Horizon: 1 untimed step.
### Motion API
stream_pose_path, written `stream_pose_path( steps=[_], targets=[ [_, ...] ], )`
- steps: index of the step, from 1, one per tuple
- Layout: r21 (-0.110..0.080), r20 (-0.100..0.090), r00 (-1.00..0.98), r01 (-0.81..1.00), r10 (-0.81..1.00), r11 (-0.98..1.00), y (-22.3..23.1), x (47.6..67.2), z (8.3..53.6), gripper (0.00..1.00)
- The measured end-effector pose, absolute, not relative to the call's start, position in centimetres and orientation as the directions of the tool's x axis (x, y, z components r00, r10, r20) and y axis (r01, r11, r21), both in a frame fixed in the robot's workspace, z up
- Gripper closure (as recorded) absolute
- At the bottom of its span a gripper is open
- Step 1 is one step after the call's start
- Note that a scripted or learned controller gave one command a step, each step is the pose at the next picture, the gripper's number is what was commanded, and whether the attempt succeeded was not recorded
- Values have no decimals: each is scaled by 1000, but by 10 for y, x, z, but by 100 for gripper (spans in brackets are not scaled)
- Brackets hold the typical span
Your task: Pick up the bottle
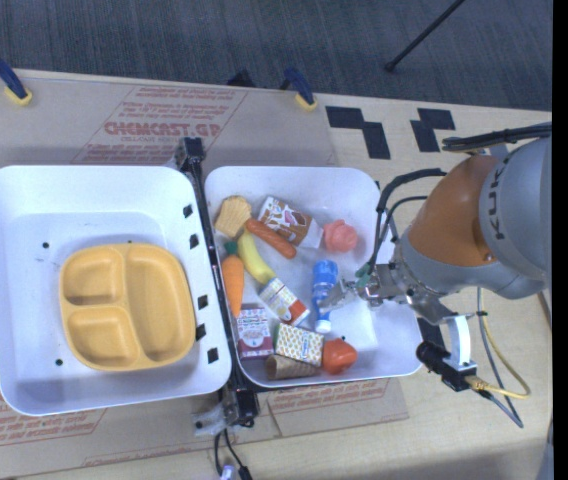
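The bottle, clear with a blue label and white cap, lies tilted in the right bin, its cap toward the near side. The tool sits just right of it, at the end of the arm reaching in from the right; whether it touches or grips the bottle cannot be told, nor how far it is open. Left of the bottle lie a banana, a carrot and small cartons; a red piece lies near it on the near side. The left bin bears a yellow tray. Both bins rest on cardboard covering the desk. Grey carpet lies beyond.
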State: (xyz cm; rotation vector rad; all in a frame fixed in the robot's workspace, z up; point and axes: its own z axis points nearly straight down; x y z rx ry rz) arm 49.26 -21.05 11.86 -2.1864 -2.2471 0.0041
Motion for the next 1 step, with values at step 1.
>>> stream_pose_path(
  steps=[1],
  targets=[
    [-7,3,-31,999,1000,31,-211,493,129,100]
  ],
)
